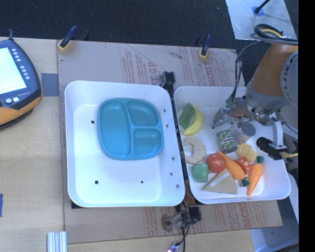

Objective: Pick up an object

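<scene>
Our pincer (pixel 227 117) hovers spread and empty over the right bin (pixel 283 190), above the small patterned can (pixel 227 139). We judge it poised for that can, since it stands apart from the piled toy vegetables (pixel 236 167).

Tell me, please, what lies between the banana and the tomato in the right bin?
The camera view shows a pale ridged toy between the banana and the tomato.

Dark carpet (pixel 121 9) at twelve o'clock; pale wooden bench (pixel 26 167) at nine, brown cardboard sheet (pixel 142 62) clamped centrally.
</scene>
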`<control>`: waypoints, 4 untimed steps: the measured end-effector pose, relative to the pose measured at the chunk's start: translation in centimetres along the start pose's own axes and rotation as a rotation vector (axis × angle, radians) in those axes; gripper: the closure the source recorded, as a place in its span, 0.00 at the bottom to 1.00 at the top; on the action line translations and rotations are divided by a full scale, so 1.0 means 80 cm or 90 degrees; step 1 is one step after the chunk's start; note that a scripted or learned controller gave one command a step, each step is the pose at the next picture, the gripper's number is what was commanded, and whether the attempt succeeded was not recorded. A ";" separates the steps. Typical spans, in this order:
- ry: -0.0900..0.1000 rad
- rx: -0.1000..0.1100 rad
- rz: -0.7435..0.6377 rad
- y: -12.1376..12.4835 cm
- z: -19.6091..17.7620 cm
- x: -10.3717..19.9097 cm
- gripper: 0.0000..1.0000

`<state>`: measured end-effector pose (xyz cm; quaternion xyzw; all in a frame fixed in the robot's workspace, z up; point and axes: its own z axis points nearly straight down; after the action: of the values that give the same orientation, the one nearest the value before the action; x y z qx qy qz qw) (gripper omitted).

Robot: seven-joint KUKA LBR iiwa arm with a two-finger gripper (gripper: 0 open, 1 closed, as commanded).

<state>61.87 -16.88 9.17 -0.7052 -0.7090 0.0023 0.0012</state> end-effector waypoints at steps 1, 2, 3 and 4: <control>0.000 0.001 0.000 -0.024 0.000 -0.009 0.00; 0.001 -0.001 0.001 0.008 -0.001 -0.009 0.00; 0.000 0.001 -0.001 -0.002 0.000 0.066 0.00; 0.000 0.001 0.000 -0.029 0.000 0.050 0.00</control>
<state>59.50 -12.90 9.16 -0.7050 -0.7092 0.0026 0.0017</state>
